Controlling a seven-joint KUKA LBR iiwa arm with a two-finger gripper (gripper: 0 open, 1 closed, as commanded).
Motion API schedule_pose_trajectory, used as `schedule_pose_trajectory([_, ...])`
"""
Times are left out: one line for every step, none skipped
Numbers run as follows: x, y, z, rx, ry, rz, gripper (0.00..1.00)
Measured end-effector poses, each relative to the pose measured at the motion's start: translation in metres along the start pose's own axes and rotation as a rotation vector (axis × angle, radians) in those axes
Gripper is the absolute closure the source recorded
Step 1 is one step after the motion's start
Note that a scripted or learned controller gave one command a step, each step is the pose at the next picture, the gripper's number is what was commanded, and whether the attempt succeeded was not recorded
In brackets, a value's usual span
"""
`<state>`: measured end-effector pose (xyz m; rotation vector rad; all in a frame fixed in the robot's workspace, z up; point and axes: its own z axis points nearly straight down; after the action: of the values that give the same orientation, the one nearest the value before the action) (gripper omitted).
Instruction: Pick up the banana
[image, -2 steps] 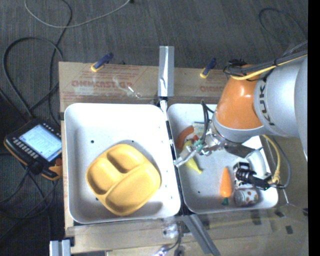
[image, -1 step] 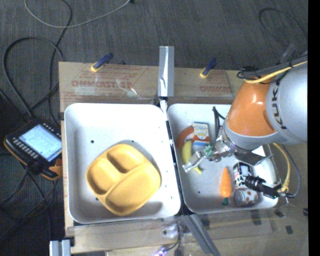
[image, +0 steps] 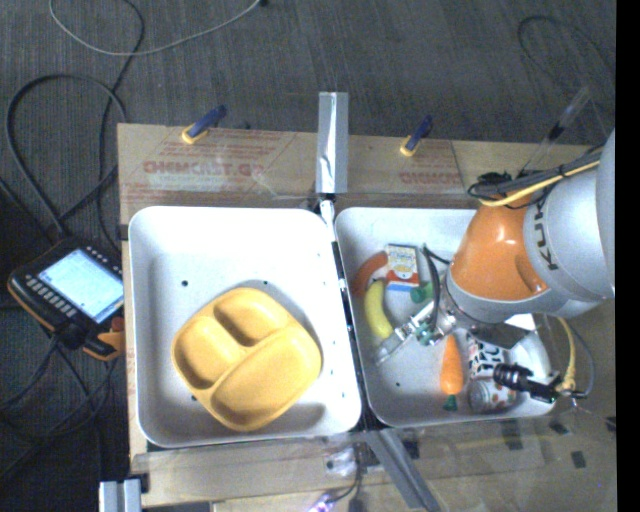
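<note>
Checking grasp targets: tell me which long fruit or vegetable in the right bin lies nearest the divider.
The banana, yellow and curved, lies nearest the divider; the orange carrot sits farther right.

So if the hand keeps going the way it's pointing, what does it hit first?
Most likely the banana. The hand points left and slightly down the picture, its tip beside the banana's lower end. Height is unclear, so it might pass over it and reach the right bin's left wall.

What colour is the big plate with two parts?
The plate is yellow, seen in the camera view, sitting in the left bin.
</note>
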<state>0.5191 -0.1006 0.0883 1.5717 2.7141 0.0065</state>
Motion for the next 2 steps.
schedule_pose_trajectory([-0.0568, 0.0814, 0.0005, -0.004, -0.007, -0.177, 0.0])
schedule_pose_trajectory([-0.0564, 0.0821, -0.0084, -0.005, -0.009, -0.176, 1.0])
